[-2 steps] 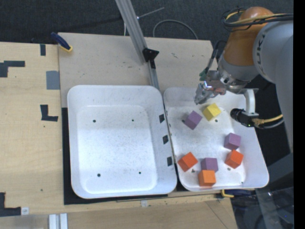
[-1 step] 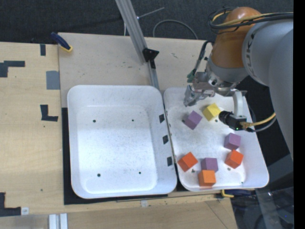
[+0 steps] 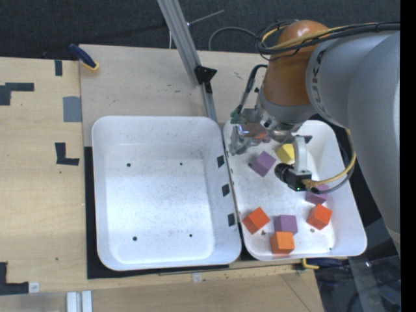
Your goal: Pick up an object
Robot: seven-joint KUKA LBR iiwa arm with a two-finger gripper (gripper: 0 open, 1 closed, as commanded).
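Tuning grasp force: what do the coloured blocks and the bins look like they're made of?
Blocks, e.g. the orange block and the purple block: probably foam or painted wood, going by the matte, even colour, crisp edges and lack of glare; I can't tell which. The right bin and left bin: likely moulded plastic, smooth white with rounded rims, speckled with dark scuffs.

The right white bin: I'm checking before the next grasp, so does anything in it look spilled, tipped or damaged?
Nothing stands out. In the right white bin, the small orange, purple and yellow foam blocks lie loose at mixed angles, all inside its rim. The left white bin looks intact.
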